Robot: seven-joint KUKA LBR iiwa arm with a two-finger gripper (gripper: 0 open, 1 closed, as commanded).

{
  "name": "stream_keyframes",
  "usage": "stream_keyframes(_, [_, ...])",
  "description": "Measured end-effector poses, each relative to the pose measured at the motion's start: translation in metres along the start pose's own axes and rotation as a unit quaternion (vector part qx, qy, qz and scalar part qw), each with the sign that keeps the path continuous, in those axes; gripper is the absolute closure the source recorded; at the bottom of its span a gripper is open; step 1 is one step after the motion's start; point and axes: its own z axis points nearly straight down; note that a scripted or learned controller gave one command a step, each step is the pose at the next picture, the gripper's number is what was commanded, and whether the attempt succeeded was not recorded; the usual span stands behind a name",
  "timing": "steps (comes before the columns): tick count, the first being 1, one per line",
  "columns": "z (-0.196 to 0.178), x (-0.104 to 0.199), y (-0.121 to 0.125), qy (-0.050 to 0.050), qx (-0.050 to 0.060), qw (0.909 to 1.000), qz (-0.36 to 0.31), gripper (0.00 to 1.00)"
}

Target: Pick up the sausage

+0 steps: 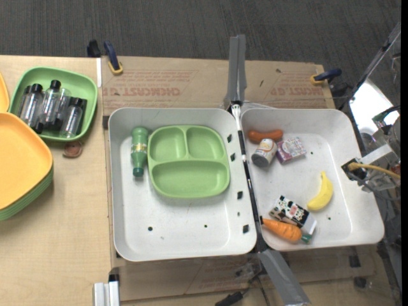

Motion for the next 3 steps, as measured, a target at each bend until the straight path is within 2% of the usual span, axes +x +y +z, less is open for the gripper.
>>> stream_keyframes(3, [-0.022, -0.002, 0.001, -0.006, 0.003, 1.0000, -0.004, 1.00])
